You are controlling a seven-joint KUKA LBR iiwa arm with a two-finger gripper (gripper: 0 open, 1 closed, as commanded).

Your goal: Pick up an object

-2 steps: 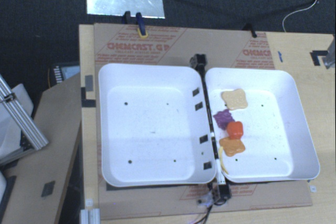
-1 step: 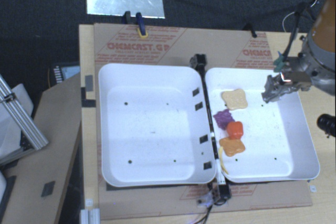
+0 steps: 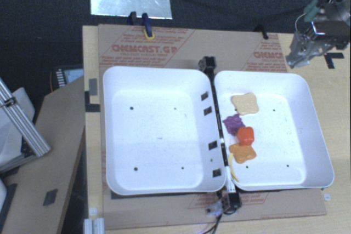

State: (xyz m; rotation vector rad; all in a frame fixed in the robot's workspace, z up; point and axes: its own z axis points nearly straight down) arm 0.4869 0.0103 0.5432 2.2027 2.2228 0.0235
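The left bin (image 3: 159,134) sits on the tabletop (image 3: 181,44) with just its white floor showing. That makes it look like the place where picked things would go, though that is only my guess.

Next to it, touching along the middle edge, is the right bin (image 3: 290,134). All the small toys lie here, bunched close to the middle wall. At the top is a tan flat piece (image 3: 244,103). Just under it is a purple lump (image 3: 233,124), and an orange-red block (image 3: 245,135) is pressed right against it. Below those is an orange flat piece (image 3: 242,153), and a thin yellow thing (image 3: 232,168) peeks out by the wall. The tan piece lies a bit apart from the rest, so I think it would be the easiest one to grab. The others are packed tight and could get bumped.

Far to the right, the claw (image 3: 300,55) hangs up high past the back corner of the right bin, well apart from the toys. I cannot tell how it is set. Nothing has been picked up yet.
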